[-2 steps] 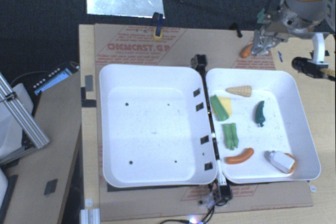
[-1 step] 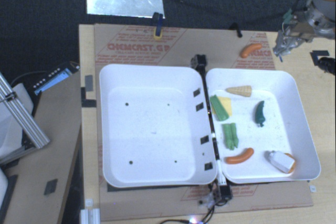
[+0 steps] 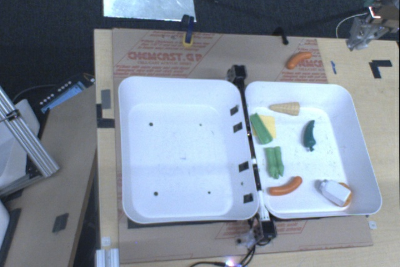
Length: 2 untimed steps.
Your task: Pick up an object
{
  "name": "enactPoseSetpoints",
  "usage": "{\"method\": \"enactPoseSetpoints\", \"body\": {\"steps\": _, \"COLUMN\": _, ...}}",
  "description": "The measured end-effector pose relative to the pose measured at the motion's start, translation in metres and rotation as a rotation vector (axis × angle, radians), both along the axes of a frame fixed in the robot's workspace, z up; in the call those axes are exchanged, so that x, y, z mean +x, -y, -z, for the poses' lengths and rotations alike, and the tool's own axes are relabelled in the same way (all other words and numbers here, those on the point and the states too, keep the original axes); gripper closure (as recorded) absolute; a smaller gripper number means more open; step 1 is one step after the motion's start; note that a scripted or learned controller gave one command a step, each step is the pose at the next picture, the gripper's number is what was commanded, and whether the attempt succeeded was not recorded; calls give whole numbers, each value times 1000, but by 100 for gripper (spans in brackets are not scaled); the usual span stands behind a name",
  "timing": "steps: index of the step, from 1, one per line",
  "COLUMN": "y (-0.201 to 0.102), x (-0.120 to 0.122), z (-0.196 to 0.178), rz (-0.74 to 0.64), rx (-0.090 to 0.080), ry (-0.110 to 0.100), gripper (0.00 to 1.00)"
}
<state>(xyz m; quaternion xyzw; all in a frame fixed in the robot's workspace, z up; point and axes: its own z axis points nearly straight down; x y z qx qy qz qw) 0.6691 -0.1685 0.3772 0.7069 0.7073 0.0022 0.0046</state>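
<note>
Nothing's picked yet: your gripper [image 3: 365,31] sits far top right, off the bins, grip state unreadable. Orange sausage-shaped toy [image 3: 285,186] lies untouched in the right white bin [image 3: 359,134].

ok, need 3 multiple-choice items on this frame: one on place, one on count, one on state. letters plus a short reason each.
1. Where does the second orange sausage lie?
A. In the left bin
B. On the bench board behind the right bin
C. On top of the cone

2. How many items lie in the right bin?
A. Three
B. Six
C. Nine

3. How does the gripper stand relative to the bins?
A. Off past the right bin's far corner, over the bench
B. Down inside the left bin
C. Pressed on the teal item

Answers: 1 B, it rests on the board beyond the rim. 2 B, six separate items counted. 3 A, it sits at the top right, apart from everything.
</note>
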Motion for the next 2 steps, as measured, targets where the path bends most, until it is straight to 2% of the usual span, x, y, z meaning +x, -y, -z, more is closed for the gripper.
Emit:
{"method": "enactPoseSetpoints", "body": {"steps": 1, "y": 18, "x": 0, "z": -79, "rz": -1, "rx": -1, "ry": 3, "gripper": 100}}
{"method": "enactPoseSetpoints", "body": {"steps": 2, "y": 39, "x": -1, "z": -124, "rz": 0, "rx": 0, "ry": -1, "gripper": 100}}
